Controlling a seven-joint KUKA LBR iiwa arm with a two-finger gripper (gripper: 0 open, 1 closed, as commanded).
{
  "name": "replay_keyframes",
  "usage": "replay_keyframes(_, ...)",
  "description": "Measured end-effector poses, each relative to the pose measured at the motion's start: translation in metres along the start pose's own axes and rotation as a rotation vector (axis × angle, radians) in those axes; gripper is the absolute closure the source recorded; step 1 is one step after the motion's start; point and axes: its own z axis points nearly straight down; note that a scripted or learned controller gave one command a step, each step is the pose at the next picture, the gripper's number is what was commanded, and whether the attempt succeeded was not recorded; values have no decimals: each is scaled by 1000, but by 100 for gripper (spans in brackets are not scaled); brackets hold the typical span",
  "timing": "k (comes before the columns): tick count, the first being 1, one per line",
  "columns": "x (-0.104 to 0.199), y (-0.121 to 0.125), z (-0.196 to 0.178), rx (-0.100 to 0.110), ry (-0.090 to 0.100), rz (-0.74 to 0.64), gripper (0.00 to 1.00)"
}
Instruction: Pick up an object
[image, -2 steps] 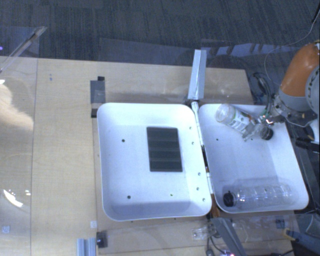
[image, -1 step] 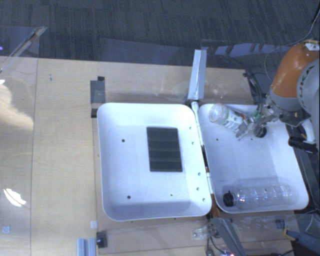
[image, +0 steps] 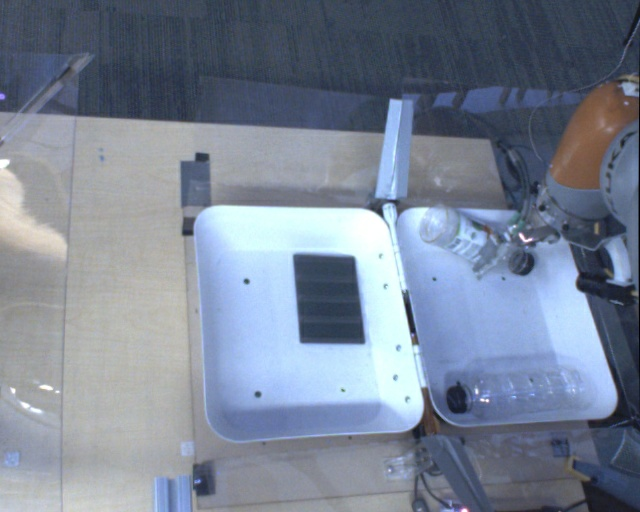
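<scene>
Near edge of bench: metal bracket bits below the bins, cut off by frame bottom, can't ID them.

2 white bins, side by side, touching along the middle seam.

Right bin, near end: 1 clear plastic bottle lying on its side along the near wall, dark cap pointing twd the left bin. V. transparent, outline faint against the white; label or contents not readable.

Left bin: 1 dark rectangular block, flat, roughly centre, ridged across into 3 bands. Well apart from all walls. A few small dark dots on the bin floor, prob. holes, can't confirm.

Right bin, far end: 2nd clear bottle, smaller, lying tilted, round end twd the far-left corner, greenish label at mid-body. Its other end runs under the claw.

Gripper: low over far part of right bin, right at the small bottle's end. Looks in contact w/ it, but fingers blur into bottle glare; can't tell if they're apart, together, or clamped on it. Small pink/red glint at the tip.

Arm: grey, orange band, enters from right, partly cut off by frame edge. Cables behind it, tangled, uncountable.

Far side: upright metal post at the seam btwn bins; small dark bracket at far-left corner of left bin. Dark floor beyond.

Count: 2 bins, 2 bottles, 1 block, 1 arm.
</scene>
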Motion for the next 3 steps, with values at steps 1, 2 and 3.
replay_keyframes(1,2,-1,0,-5,-15,-45,0)
replay_keyframes(2,-5,0,0,-16,-9,-101,0)
replay_keyframes(3,-2,-4,-5,8,4,-115,100)
